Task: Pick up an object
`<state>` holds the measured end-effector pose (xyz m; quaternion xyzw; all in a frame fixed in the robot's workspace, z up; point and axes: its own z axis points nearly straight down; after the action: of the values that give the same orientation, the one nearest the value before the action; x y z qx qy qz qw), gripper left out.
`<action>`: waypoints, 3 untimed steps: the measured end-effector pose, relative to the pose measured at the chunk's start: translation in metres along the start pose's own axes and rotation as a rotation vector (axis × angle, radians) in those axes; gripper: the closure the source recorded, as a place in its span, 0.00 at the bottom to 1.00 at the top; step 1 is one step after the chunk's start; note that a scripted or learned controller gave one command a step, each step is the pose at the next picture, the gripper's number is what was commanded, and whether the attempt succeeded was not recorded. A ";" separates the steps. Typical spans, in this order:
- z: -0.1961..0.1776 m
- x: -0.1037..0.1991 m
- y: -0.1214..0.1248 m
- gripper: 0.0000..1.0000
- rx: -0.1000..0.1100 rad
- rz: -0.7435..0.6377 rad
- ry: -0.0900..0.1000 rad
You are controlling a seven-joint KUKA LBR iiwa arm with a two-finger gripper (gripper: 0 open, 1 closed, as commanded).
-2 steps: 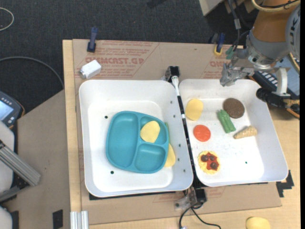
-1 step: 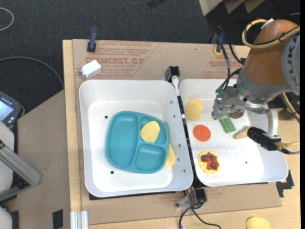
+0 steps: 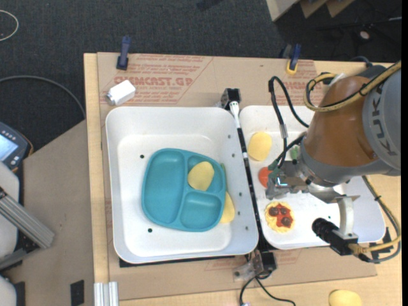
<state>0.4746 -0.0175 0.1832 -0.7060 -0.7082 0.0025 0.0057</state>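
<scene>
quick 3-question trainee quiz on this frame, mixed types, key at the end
1. True or false: the teal divided tray lies in the right bin.
2. What lies in the tray's upper right compartment?
3. The small pizza-like toy is: A) in the left bin B) in the right bin C) on the cardboard.

Key: 1 false, it lies in the left bin. 2 a yellow piece. 3 B.

tray (image 3: 167,193) in left bin (image 3: 121,171); toy pizza (image 3: 279,216) in right bin (image 3: 366,225).
</scene>
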 end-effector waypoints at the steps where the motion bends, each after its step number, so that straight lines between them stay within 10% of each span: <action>1: -0.142 0.025 0.006 1.00 -0.028 -0.002 -0.003; 2: -0.086 0.006 0.069 1.00 -0.013 0.005 -0.007; 3: -0.190 0.019 0.010 1.00 -0.021 0.000 -0.003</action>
<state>0.4873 0.0005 0.3737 -0.7061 -0.7081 -0.0040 -0.0030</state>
